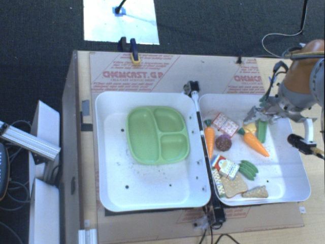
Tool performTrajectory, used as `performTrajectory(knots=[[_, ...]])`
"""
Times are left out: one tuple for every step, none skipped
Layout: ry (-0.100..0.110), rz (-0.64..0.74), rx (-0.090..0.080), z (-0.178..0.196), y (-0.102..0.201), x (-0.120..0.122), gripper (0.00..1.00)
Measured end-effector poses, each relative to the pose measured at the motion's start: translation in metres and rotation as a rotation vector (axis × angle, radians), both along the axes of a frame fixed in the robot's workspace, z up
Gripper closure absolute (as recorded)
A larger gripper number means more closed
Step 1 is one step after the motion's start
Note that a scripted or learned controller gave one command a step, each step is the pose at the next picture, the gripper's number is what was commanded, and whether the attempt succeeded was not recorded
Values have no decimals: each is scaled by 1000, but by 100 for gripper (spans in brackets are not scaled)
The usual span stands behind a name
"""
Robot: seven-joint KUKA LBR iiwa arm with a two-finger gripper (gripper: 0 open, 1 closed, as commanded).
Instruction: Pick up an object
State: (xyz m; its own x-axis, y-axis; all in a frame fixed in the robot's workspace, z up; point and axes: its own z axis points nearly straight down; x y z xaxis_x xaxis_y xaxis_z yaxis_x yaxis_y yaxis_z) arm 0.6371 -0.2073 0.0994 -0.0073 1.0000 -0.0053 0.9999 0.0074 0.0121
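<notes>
Toast slices [234, 186] lie at the near edge of the right bin [294, 187], beside a small printed carton [226, 168] and a green pea pod [249, 169]. Farther in sit a dark round piece [223, 143], a checked packet [225, 123], a slim carrot [209, 141] against the divider, and a larger carrot [254, 142] touching a green vegetable [262, 130]. Over that far right corner hangs the gripper [264, 114], low above the green vegetable and the carrot's top; whether it is spread or closed I cannot tell, and nothing is visibly held. The left bin [111, 187] carries a green divided plate [157, 135]. By my judgement the approach is in hand, with no object yet lifted. Next, the arm needs to settle squarely over a single piece, probably the green vegetable or the larger carrot, since the two touch and could be nudged aside.
</notes>
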Motion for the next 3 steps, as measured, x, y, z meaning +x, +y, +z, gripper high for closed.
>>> performTrajectory(knots=[[9, -2, 6, -14, 44, 33, 0], [9, -2, 6, -15, 82, 32, 0], [10, -5, 5, -15, 98, 3, 0]])
